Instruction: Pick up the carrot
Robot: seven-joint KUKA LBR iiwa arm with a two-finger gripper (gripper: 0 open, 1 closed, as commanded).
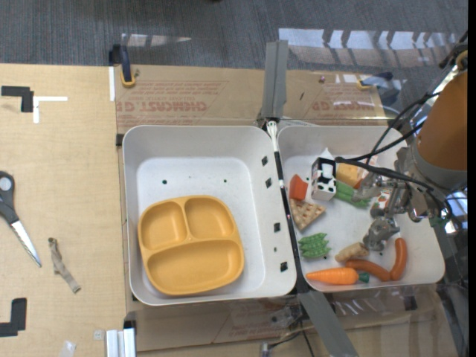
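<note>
A pale wooden desk [59,162] stands on grey carpet floor [223,13], with brown cardboard sheets [193,99] lying under the far side of two shallow white plastic bins. The left bin [134,199] holds a yellow three-compartment plastic plate [191,244]. The right bin [424,270] holds the toys. The orange toy carrot with a green stem end [333,277] lies on its side near the front wall of the right bin, stem end pointing right. The grey arm with its orange band [450,125] reaches in from the right, and its jaws [381,233] hang over the right half of that bin, beyond and to the right of the carrot and apart from it; whether the jaws are parted or closed cannot be told, and nothing can be seen between them. Between jaws and carrot lie a beige lumpy toy [351,253] and a curved red sausage [387,265], the latter just beside the carrot's stem end. A green pea pod [314,245] lies just behind the carrot, a tan cracker [306,213] farther back, then a red-orange wedge [298,187], a black-and-white cow figure [324,178], a green piece [349,194] and a yellow block [349,173]. On the desk at left lie scissors [15,222] and a scrap of tape [63,265].
</note>
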